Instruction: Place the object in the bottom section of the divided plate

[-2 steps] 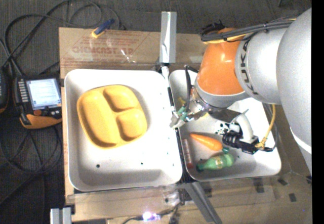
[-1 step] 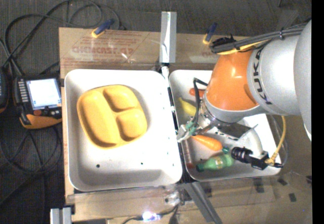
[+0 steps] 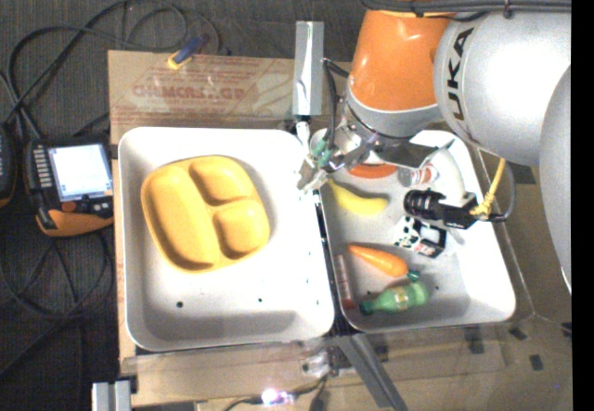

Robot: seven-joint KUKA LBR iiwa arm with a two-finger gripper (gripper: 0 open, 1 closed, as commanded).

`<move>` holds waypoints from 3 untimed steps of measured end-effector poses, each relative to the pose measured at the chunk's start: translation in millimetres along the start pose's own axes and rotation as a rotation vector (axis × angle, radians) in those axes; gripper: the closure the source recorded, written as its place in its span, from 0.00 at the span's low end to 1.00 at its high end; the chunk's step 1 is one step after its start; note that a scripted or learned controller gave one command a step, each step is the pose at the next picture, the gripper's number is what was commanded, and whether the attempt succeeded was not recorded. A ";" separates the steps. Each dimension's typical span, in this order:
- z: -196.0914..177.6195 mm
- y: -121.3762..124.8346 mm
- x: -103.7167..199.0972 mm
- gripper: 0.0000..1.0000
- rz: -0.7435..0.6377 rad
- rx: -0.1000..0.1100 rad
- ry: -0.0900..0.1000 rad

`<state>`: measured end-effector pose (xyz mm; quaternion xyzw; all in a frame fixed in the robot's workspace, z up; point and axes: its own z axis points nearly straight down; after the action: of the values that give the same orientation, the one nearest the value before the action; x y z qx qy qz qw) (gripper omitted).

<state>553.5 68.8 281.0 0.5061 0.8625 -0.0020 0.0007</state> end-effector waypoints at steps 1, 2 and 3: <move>-7.7 0.1 -1.4 1.00 0.002 0.004 -0.004; 12.7 57.6 19.0 1.00 -0.016 0.000 0.000; 75.0 82.2 29.8 1.00 -0.335 -0.001 0.002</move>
<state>610.7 134.6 205.7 0.3553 0.9348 -0.0015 -0.0002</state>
